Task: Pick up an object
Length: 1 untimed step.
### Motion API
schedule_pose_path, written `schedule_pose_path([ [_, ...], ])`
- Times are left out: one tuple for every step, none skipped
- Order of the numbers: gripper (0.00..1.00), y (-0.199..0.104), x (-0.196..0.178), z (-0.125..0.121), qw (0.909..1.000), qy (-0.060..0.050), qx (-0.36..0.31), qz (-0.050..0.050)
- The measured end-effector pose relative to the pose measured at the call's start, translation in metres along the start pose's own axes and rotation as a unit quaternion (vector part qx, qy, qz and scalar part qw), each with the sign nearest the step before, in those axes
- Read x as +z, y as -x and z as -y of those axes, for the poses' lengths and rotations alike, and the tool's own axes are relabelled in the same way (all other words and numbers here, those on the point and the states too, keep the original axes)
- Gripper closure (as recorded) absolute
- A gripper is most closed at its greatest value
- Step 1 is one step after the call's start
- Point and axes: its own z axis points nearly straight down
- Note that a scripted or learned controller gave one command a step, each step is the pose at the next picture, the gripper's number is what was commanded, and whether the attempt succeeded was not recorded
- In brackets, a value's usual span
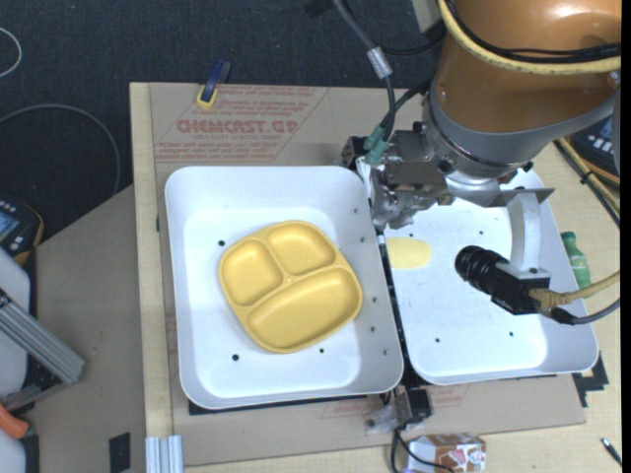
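Observation:
A yellow three-compartment plate point(289, 286) lies in the left white bin point(197, 205). A small pale yellow flat object point(408, 254) lies in the right bin point(463, 353), near its left wall. My gripper point(397, 208) hangs at the dividing wall between the bins, just above and slightly left of the pale yellow object. The wrist and arm body cover the fingertips.
The big orange-banded arm point(523, 57) fills the upper right. A black cylindrical part point(493, 276) on a bracket juts over the right bin. A blue-yellow tool point(210, 84) lies on the cardboard at the back. Cables and small items lie along the front edge.

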Motion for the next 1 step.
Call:
schedule_pose_path([
  [1.0, 0.006, -0.0125, -0.0012, 1.0, 0.003, 0.005, 0.001],
])
